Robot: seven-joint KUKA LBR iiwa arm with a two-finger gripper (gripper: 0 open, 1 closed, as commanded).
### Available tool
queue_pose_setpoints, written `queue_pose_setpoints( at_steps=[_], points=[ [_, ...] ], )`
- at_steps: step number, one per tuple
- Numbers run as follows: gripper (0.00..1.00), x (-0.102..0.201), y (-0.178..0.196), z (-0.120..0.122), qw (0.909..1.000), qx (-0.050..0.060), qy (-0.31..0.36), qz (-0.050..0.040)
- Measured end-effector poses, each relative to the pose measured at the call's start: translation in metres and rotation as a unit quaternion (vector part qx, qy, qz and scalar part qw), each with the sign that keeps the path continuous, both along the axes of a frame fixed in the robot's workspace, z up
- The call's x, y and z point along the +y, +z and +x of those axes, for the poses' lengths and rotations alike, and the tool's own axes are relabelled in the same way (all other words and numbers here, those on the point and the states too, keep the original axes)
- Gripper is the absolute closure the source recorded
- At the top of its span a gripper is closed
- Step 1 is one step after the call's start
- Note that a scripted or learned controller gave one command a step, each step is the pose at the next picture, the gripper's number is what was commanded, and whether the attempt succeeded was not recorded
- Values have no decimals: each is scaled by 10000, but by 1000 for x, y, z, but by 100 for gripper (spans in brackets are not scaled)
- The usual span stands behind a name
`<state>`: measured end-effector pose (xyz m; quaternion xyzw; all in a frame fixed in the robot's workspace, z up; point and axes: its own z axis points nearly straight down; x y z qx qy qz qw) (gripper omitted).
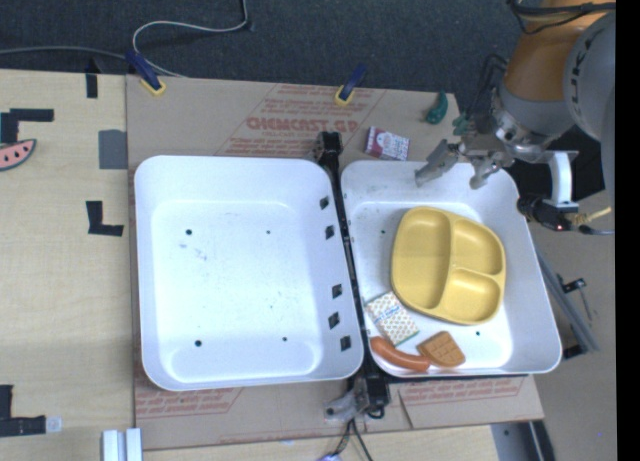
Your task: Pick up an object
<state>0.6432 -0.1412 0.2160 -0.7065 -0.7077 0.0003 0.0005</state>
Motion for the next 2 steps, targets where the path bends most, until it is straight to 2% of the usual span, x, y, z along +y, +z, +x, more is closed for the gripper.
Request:
queue_pose_setpoints(
  at_steps=[1, 2],
  points=[
    [0, -9, -110, -41, 10000, 15, -5, -1],
    [0, 29, -126, -3, 10000, -64, 1, -25]
  ],
)
